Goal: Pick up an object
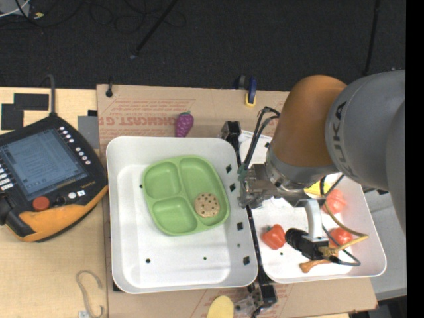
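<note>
The grey arm with its orange band reaches in from the right and hangs over the right bin (371,260). My gripper (250,194) sits low at that bin's left wall, mostly hidden under the wrist. In the right bin lie a red pepper-like piece (273,236), a pink-red piece (336,202), another red piece (342,236) and an orange-brown piece (311,265). A bit of yellow (314,190) shows under the arm. In the left bin (132,257) rests a green divided plate (159,177), with a round cookie (207,205) in its lower right compartment.
A purple thing (184,123) lies on the cardboard behind the left bin. A yellow thing (220,307) sits at the front edge between the bins. At the far left a teach pendant (46,171) rests on the bench.
</note>
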Tool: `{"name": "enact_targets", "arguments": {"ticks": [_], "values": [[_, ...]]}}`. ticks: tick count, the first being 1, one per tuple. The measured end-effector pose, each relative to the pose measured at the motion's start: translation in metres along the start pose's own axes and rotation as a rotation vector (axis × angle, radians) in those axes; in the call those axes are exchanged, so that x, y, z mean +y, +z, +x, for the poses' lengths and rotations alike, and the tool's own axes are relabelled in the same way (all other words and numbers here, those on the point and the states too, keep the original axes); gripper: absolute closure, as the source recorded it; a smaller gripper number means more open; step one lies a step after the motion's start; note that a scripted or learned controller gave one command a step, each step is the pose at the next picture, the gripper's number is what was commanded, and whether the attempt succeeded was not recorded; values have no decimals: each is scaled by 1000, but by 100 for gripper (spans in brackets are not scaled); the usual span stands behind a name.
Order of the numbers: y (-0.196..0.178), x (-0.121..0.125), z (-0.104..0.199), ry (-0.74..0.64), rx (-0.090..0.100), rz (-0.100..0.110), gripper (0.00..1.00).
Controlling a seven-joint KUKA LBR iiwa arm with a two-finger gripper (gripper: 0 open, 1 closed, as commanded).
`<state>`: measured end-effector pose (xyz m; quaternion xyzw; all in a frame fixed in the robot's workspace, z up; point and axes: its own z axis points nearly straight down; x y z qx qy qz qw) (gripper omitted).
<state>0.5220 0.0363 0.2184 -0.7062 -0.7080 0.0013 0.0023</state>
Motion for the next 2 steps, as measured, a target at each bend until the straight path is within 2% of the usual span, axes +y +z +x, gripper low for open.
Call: {"name": "enact_targets", "arguments": {"ticks": [1,2], "values": [[-16,-4,3,2,-1,-3,100],[2,3,1,3,-2,0,100]]}}
